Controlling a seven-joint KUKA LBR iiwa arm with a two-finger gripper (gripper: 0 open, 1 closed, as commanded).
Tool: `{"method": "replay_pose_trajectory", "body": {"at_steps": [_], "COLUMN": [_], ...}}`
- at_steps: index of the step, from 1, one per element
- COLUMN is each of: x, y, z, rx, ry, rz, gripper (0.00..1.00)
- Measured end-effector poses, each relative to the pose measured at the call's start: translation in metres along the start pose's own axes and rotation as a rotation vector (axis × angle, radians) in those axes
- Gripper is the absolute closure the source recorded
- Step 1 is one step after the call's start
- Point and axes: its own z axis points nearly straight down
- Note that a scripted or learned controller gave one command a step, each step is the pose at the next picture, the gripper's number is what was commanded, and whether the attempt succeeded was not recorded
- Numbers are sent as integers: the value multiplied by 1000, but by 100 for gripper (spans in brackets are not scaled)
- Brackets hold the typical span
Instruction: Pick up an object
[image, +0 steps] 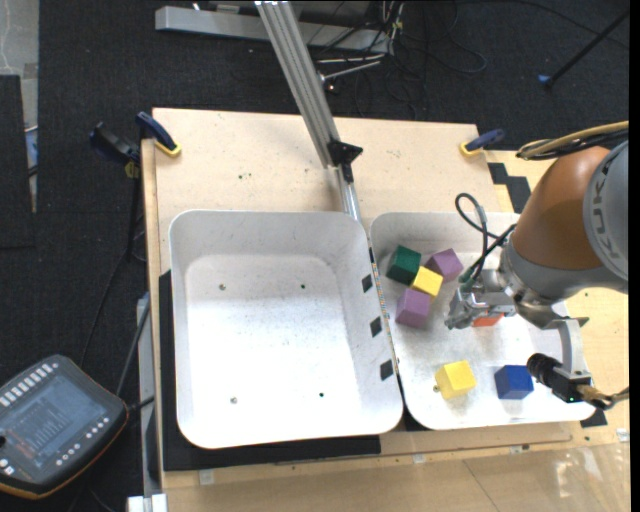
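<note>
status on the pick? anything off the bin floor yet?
Done: the arm has reached into the right bin and the gripper is low, beside the purple blocks, with an orange-red object at its tip. In hand: nothing visibly lifted; a grasp can't be confirmed. Left: secure an object and raise it. The green block, yellow cube and blue cube sit untouched.

Small coloured blocks in the right-hand bin (420, 415). Green cube (404, 265) towards the far edge, touching a small yellow block (428, 281). Purple block (446, 263) just beside these, a second purple block (414, 307) nearer the left wall. Red-orange piece (487, 320) mid-bin, partly hidden. Yellow cube (457, 378) and blue cube (513, 382) near the front edge, apart.
</note>
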Motion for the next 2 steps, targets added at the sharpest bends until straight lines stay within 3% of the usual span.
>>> {"method": "replay_pose_trajectory", "body": {"at_steps": [2], "x": [-4], "y": [5], "z": [-117], "rx": [0], "ry": [0], "rz": [-2], "gripper": [100]}}
